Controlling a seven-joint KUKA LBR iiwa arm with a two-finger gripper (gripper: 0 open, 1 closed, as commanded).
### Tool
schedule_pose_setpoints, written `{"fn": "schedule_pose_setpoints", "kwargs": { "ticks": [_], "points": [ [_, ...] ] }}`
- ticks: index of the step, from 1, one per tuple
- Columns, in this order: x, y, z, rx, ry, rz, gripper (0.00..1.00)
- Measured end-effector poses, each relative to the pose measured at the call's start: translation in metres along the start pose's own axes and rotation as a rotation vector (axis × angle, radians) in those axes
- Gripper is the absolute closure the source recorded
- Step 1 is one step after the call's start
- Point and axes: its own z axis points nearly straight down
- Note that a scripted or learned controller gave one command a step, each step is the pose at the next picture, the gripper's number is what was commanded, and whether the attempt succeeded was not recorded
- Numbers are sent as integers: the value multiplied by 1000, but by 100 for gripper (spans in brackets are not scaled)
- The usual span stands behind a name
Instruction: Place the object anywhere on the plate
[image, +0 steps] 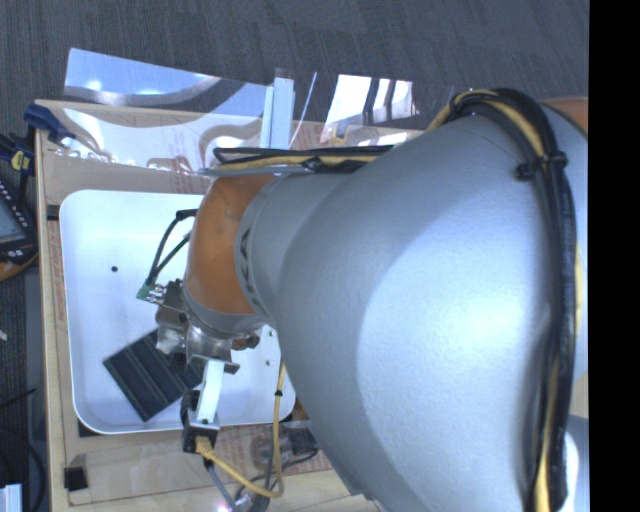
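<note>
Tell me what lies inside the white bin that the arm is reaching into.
A dark ribbed slab lies near the bin's front edge. The arm covers the bin's right side, so whatever lies there is hidden.

Left bin (100, 240) partly behind arm (430, 300)

grey arm (420, 300) over L bin (90, 250) | dark flat obj (140, 376) inside

The bin (90, 240) stood open along its left and far edges; a dark ribbed slab (143, 378) blocked its near-left corner.
</note>
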Motion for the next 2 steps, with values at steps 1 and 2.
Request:
{"fn": "schedule_pose_setpoints", "kwargs": {
  "ticks": [1,2],
  "points": [
    [-44,19,-32,-5,3,-52,100],
    [45,-6,70,-13,8,185,100]
  ]
}}
